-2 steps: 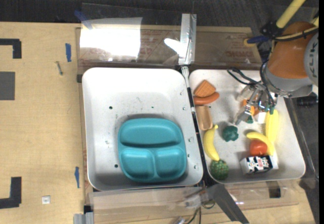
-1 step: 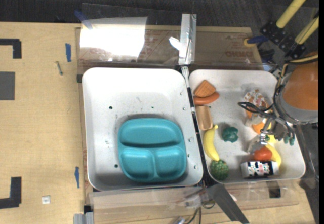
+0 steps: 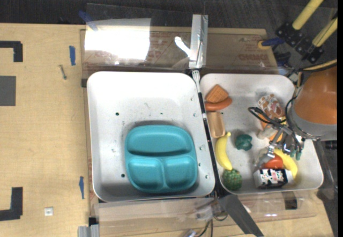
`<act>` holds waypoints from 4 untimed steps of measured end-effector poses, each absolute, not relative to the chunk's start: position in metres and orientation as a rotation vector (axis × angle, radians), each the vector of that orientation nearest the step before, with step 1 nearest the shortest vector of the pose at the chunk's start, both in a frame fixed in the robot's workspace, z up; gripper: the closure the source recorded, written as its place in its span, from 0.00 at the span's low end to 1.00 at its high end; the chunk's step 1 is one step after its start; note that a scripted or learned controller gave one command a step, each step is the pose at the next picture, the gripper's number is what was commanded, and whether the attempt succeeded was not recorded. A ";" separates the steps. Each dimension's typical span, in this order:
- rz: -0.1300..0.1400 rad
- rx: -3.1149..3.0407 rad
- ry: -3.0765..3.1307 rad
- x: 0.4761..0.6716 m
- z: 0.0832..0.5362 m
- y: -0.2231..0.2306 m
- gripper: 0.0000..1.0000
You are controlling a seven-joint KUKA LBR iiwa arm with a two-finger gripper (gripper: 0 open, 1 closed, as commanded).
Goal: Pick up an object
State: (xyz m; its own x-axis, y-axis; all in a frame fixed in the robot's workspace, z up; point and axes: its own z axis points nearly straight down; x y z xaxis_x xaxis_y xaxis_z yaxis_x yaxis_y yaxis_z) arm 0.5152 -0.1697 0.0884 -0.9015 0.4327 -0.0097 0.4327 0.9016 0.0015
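The tool [image 3: 280, 145], whose state I cannot tell, hangs low in the right bin [image 3: 244, 84] over a yellow toy [image 3: 290, 161] and a black-and-white can [image 3: 272, 176], with a banana [image 3: 222, 151] at nine o'clock and a teal tray [image 3: 160, 157] in the left bin [image 3: 107, 102].

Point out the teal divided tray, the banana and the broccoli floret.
teal divided tray [image 3: 159, 158]: camera view, on the ridge between its compartments.
banana [image 3: 222, 151]: camera view, on the middle of its curved yellow body.
broccoli floret [image 3: 232, 178]: camera view, on its green crown.
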 end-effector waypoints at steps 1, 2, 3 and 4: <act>0.002 0.680 3.057 0.606 0.088 -0.155 0.00; 0.001 0.763 3.042 0.550 0.088 -0.134 0.00; 0.004 0.718 3.047 0.611 0.089 -0.097 0.00; 0.002 0.921 2.995 0.649 0.087 -0.119 0.00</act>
